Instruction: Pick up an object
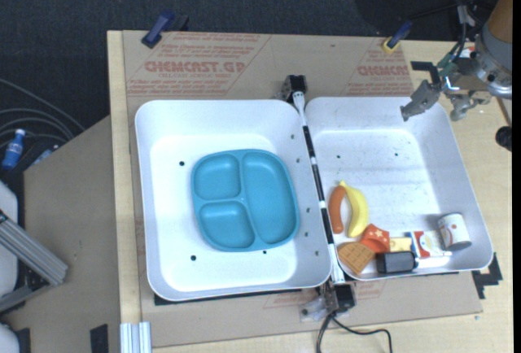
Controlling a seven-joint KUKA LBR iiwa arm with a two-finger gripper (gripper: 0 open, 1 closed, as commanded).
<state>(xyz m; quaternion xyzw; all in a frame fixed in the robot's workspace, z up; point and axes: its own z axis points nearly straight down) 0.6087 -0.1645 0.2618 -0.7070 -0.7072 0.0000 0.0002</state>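
Overhead slanted view of the bench (244,58), a brown board printed with red lettering, carrying two shallow white bins side by side. The left bin (163,254) holds a blue divided plate (243,198) with three compartments, lying flat near the bin's centre. The right bin (391,148) holds a cluster of small objects along its near edge: a yellow banana (356,209) lying just beside an orange-red sausage (336,209), both close to the wall shared with the left bin; below them a tan waffle-patterned piece (355,257) touching a red piece (375,238); a dark rectangular block (396,262) just beside these; a red-and-white carton (423,246) to its right; and a small grey-white can (452,231) on its side near the bin's right wall. The far half of the right bin is bare. The gripper (422,99) hangs above the far right corner of the right bin, well apart from the object cluster, with the arm (492,50) entering from the right; its fingers appear spread with nothing between them, though they are small in this view. A blue clamp (159,28) and a yellow-and-blue clamp (396,37) sit at the bench's far edge, and black brackets (295,86) mark the junction of the bins
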